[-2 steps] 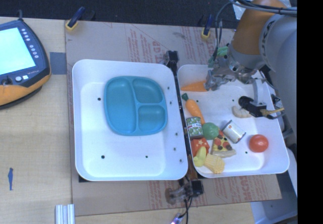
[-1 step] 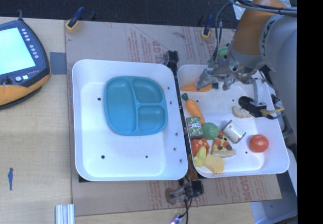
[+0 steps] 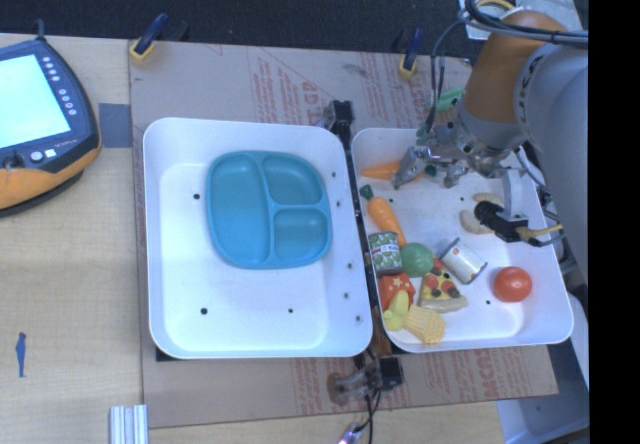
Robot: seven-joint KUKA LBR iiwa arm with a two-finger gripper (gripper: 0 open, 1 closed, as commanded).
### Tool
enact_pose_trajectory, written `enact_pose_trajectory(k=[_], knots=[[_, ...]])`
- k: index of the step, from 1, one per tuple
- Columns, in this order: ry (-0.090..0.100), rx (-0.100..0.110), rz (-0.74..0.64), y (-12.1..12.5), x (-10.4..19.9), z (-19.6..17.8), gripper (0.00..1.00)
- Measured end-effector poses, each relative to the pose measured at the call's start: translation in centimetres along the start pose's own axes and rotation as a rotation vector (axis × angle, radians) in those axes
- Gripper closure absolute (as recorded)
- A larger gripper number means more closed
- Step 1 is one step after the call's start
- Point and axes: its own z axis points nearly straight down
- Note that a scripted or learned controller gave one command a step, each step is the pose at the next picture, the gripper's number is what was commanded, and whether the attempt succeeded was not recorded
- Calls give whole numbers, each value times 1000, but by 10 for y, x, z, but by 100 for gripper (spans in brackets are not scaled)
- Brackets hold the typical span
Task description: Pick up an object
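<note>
My gripper (image 3: 425, 170) hangs low over the far end of the right bin (image 3: 540, 332), coming in from the right. Just left of it lies a small orange piece (image 3: 380, 171), close to the gripper but with no visible contact. A carrot (image 3: 384, 216) lies along the bin's left wall, nearer the camera. Further toward me are a green-labelled can (image 3: 384, 251), a green ball (image 3: 417, 258), a red pepper (image 3: 394, 288), a pizza slice (image 3: 441, 291), a corn cob (image 3: 424, 325), a small white can (image 3: 463, 263) and a red tomato (image 3: 512, 284).
The left bin (image 3: 170, 312) holds a blue divided plate (image 3: 268, 209). A tablet in an orange case (image 3: 40, 122) lies on the bench at the far left. Clamps sit between the bins at the far (image 3: 342, 116) and near (image 3: 360, 382) ends.
</note>
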Motion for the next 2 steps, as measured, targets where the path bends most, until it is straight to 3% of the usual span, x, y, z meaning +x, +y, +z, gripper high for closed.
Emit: enact_pose_trajectory(k=[1, 2], knots=[[0, 5, -2, 0, 0, -10, 100], [0, 4, -3, 0, 0, -10, 0]])
